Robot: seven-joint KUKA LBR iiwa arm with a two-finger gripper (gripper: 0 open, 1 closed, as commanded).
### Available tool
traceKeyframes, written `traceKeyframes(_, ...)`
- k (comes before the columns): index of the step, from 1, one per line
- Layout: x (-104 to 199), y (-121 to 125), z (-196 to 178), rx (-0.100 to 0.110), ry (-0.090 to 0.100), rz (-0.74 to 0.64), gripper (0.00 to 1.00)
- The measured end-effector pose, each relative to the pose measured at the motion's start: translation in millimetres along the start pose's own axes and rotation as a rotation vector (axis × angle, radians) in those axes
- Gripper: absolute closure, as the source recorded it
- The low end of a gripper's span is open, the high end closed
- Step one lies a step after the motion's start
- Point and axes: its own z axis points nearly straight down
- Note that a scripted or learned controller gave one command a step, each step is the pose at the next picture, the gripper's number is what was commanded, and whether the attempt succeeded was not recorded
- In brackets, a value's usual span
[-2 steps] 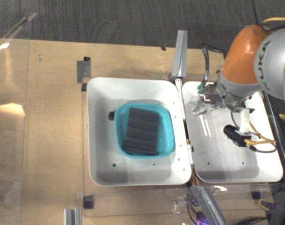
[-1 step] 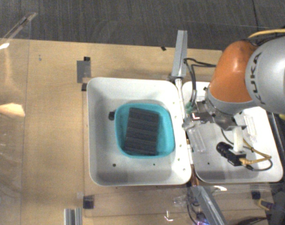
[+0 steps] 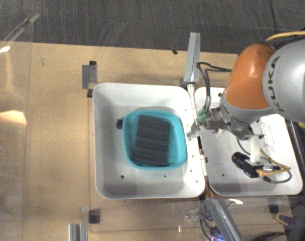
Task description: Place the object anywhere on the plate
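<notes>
A teal square plate (image 3: 178,134) sits in the middle of the left white bin (image 3: 104,134). On the plate lies a dark grey ribbed block (image 3: 152,139), flat and slightly tilted, covering much of the plate's middle. My gripper (image 3: 201,123) hangs at the divide between the two bins, just right of the plate's right edge and apart from the block. The orange-banded wrist (image 3: 247,87) hides most of it from above. Nothing shows in the gripper's grasp.
The right white bin (image 3: 283,185) lies under the arm. A small dark spot (image 3: 119,124) sits at the plate's left edge. A grey metal post (image 3: 192,56) stands behind the bins. Wooden bench top (image 3: 41,134) stretches to the left.
</notes>
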Motion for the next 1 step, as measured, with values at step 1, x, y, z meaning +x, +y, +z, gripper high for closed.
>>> traceKeyframes(1,50.0,24.1,-7.3,-0.003,0.0,0.023,0.0)
